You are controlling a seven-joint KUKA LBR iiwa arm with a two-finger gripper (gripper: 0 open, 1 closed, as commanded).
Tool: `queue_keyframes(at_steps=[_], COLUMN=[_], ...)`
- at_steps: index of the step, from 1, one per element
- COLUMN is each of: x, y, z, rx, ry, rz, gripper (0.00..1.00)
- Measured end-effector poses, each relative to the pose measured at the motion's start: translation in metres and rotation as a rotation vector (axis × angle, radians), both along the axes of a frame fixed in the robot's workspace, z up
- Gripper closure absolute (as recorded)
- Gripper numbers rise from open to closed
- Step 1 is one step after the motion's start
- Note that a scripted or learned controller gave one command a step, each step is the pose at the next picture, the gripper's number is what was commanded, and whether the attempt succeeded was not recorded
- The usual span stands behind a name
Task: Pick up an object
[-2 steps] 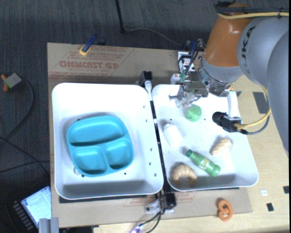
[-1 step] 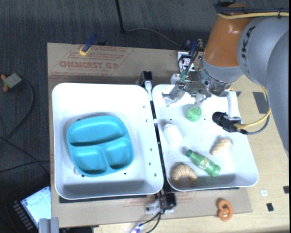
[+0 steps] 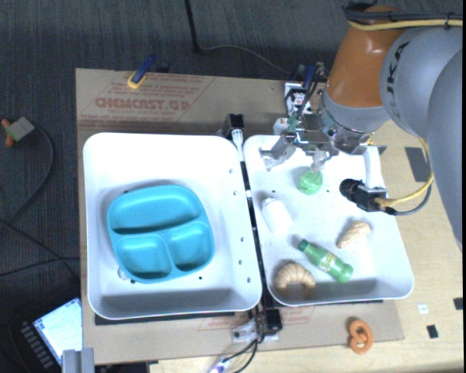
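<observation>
Hovering over the back of the right bin, gripper with fingers spread, nothing between them. Lying just beside one fingertip, a small green object. Resting nearer the front: white bottle, green bottle, two shells. Sitting in the left bin, a blue tray.

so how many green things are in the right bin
2. A small green object sits near the bin's far middle, right under the gripper. A green bottle lies near the front, between two tan shell-like pieces. The arm could hide more at the far right.
</observation>
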State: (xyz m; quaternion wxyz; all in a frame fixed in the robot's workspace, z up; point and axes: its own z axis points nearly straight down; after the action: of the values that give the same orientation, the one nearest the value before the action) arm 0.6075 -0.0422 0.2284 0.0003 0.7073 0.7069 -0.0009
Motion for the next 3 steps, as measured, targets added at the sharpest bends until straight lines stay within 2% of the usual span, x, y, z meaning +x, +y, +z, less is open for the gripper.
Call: queue_keyframes(at_steps=[3], x=[0.0], y=[0.0], z=[0.0], rx=[0.0], ry=[0.0], rz=[0.0], gripper=[0.0])
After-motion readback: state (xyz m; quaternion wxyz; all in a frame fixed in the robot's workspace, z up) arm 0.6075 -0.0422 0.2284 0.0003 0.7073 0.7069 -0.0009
